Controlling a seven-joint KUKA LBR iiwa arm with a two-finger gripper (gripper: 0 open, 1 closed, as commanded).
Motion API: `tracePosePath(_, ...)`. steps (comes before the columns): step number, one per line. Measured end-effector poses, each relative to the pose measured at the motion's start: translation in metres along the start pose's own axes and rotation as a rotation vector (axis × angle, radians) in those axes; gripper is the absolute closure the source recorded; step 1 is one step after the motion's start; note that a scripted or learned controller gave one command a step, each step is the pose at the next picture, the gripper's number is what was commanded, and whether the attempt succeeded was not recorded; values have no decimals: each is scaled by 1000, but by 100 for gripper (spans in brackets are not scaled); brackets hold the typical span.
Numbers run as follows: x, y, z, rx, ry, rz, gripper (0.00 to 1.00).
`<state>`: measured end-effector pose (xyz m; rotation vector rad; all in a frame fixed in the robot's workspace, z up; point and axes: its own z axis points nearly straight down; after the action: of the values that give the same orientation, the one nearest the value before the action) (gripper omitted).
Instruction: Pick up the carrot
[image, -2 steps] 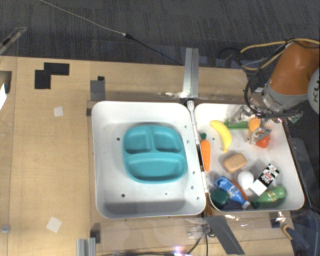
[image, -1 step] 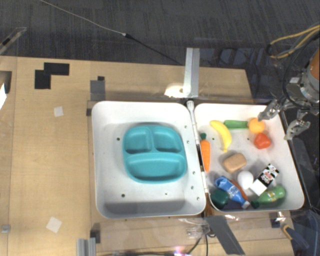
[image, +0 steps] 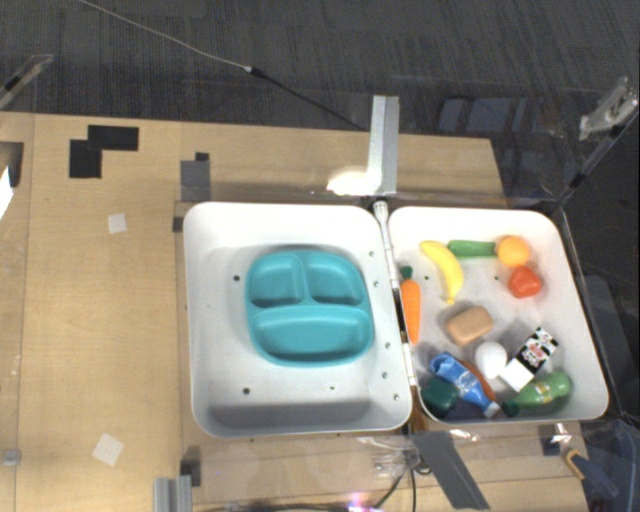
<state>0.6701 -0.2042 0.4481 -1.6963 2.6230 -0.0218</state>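
The carrot is lying along the left wall of the right bin (green top pointing away), just beside the banana, with a teal tray in the left bin.

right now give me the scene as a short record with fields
target: carrot, lying along the left wall of the right bin
nearest items: banana, brown bread-like piece
other items: cucumber, orange, white egg
left bin: teal divided plate
task status: carrot not yet picked up
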Motion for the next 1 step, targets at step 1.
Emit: tracePosePath(1, 12, 30, 187, -24, 3, -22, 0)
